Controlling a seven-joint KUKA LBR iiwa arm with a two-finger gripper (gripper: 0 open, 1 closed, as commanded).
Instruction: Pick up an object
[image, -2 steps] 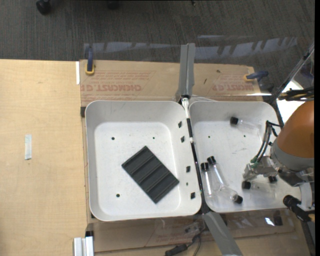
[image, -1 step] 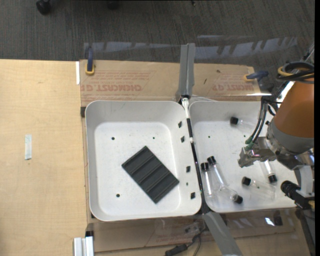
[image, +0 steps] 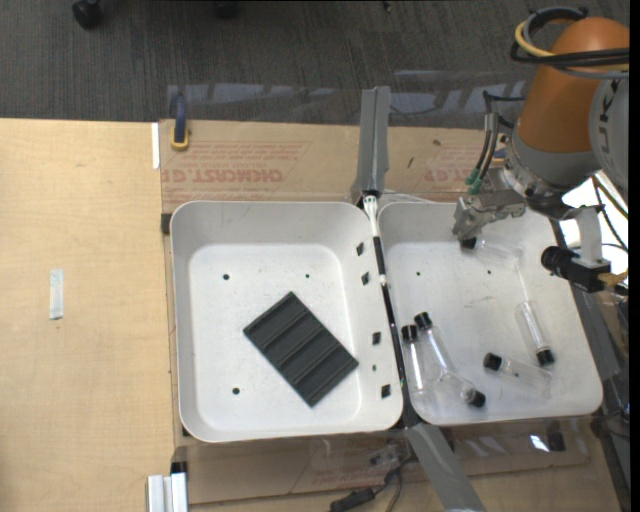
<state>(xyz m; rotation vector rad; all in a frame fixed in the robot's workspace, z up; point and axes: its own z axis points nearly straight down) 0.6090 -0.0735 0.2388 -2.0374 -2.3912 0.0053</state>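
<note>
Gripper (image: 468, 238) sits over the far edge of the right bin (image: 575, 395), low, near that bin's back wall. Fingertips are a small dark clump from this height; whether anything sits between them, cannot tell. Nothing visibly hangs from it.

Arm (image: 570, 100) comes in from the right, orange band above the wrist bulking large at the upper right corner, cables looping over it.

Right bin, contents:
- clear tube with a black cap (image: 432, 350) near the left wall, cap toward the far end, lying roughly along the bin's length.
- second clear tube (image: 462, 388) just beyond its near end, slanting toward the front edge, black cap at the lower right.
- third clear tube (image: 514, 368) toward the front right, black cap at its left end.
- fourth clear tube (image: 532, 333) on the right side, black cap at its near end, lying close to the third.
All four lie flat on the bin floor, well apart from the gripper, which hovers at the opposite end of the bin.

Left bin (image: 185, 300): one dark ribbed rectangular plate (image: 300, 348), lying flat and turned at a diagonal, about mid-floor, leaning toward the front right. Small black dots mark the floor around it.

Bins touch along a centre divider with black clips (image: 380, 290). Both rest on a brown cardboard sheet (image: 250, 165) printed with reversed red lettering. Light wooden bench surface (image: 80, 300) to the left, a small pale strip (image: 56, 295) lying on it.
</note>
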